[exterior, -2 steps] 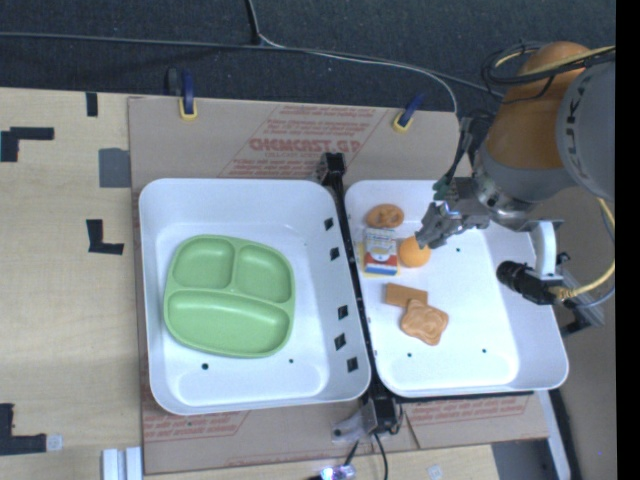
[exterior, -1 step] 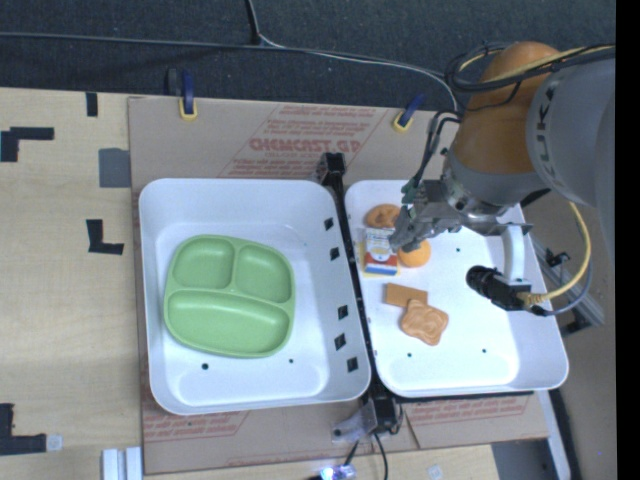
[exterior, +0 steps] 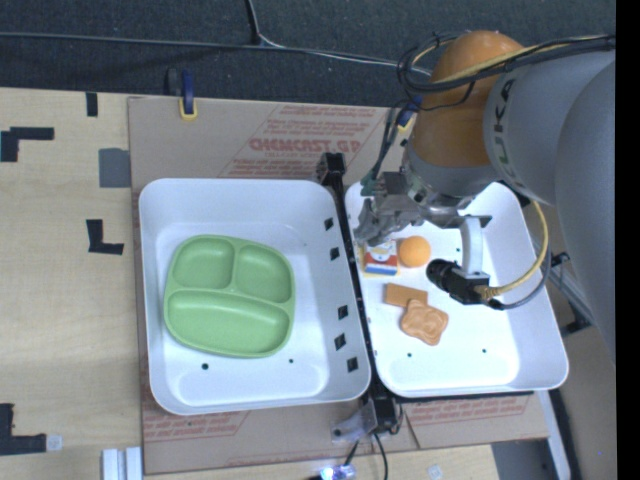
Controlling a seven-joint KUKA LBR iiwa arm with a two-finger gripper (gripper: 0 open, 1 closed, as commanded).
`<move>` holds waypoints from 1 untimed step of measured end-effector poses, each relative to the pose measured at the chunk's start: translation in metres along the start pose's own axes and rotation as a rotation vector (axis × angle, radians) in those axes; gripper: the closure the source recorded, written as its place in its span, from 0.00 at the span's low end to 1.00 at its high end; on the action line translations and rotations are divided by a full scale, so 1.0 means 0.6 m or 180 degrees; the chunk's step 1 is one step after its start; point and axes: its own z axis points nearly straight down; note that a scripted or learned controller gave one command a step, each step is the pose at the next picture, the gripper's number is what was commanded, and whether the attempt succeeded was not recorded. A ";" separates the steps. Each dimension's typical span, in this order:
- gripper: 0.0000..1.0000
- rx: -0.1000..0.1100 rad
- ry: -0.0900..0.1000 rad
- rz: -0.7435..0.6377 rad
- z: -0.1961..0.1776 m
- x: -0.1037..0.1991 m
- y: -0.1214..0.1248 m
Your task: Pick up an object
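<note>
Both bins are plain white: the left bin (exterior: 160, 218) and the right bin (exterior: 530, 358). In the left one lies a pale green divided plate (exterior: 230, 295). The right one holds an orange ball (exterior: 413, 252), a tan flat block (exterior: 404, 294), a darker orange-brown toast-shaped piece (exterior: 424, 321) and a small item in red, white and blue (exterior: 379, 262). The arm (exterior: 540, 118) is grey with an orange band (exterior: 470, 58). The tabletop (exterior: 60, 298) is light wood with black marks; brown cardboard (exterior: 290, 143) bears red print.

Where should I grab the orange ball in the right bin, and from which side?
Take the orange ball across its widest middle, coming straight down from above. It is round, so any pair of opposite sides works, but a small packet lies close on its left and the gripper hangs just up-left, so closing the fingers front to back looks safest.
</note>
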 end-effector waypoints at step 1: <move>1.00 0.0001 -0.0003 0.0002 -0.008 0.082 0.004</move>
